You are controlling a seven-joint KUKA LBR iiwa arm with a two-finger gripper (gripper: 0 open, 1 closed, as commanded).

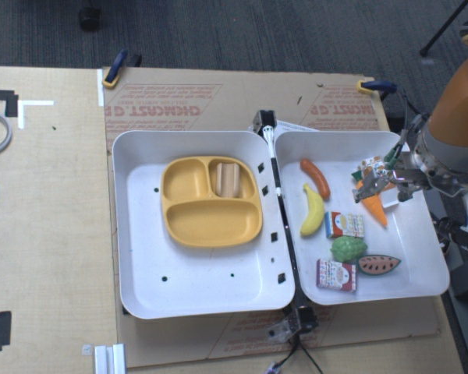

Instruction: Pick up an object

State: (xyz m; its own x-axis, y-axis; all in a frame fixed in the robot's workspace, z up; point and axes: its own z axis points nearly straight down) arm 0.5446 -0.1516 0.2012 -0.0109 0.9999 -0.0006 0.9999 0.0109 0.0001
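Note:
The right bin [421, 283] holds several toy foods. A red sausage [315, 177] lies at the back, with a yellow banana [313, 211] just in front of it. An orange carrot [375, 208] points toward the front right. A small carton [345, 225], a green vegetable [348, 248], a watermelon slice [378, 264] and a second carton [336, 275] sit nearer the front. My gripper [377, 179] reaches in from the right and hangs low over the carrot's leafy top end, which it partly hides.
The left bin [140, 287] carries a yellow divided plate [210, 220] with a tan block [228, 180] in its back right compartment. A black divider [278, 209] runs between the bins. Cardboard [179, 107] lies under both, held by clamps [114, 68].

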